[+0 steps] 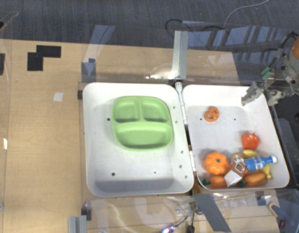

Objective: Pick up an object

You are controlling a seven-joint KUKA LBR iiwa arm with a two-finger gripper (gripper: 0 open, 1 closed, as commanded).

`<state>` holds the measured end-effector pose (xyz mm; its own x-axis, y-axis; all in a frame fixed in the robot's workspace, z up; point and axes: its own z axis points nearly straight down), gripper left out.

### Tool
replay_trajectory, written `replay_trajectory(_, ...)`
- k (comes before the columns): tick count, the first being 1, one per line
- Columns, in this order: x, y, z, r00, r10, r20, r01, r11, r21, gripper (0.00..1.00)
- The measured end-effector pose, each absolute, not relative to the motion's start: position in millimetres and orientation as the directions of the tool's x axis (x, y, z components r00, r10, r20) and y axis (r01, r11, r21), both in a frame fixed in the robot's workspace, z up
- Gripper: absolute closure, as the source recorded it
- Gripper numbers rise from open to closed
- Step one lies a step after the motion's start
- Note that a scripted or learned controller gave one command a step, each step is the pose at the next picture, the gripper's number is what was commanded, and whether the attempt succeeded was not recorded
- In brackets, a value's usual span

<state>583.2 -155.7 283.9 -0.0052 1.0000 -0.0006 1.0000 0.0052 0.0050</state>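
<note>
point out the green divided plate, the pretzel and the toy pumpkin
green divided plate (141, 122), camera view, on the ridge between its compartments
pretzel (212, 114), camera view, on its middle
toy pumpkin (217, 163), camera view, on the top of its orange body

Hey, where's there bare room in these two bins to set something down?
Right bin: bare floor between the pretzel and the red pepper, and along the far wall. Its near end is crowded: pumpkin, carton, bottle. Left bin: free strips around the green tray, widest along the near edge.
</note>
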Motion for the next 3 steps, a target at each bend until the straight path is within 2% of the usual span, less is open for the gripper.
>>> replay_trajectory(1, 583.2, -155.7, 283.9, -0.005, 1.000, -0.001, 1.000, 0.005, 0.005, 0.00)
replay_trajectory(2, 605.5, -152.6, 303.6, -0.032, 0.999, -0.001, 0.999, 0.032, 0.007, 0.00)
replay_trajectory(3, 618.5, -140.5, 194.0, -0.144, 0.990, -0.001, 0.990, 0.144, 0.004, 0.00)
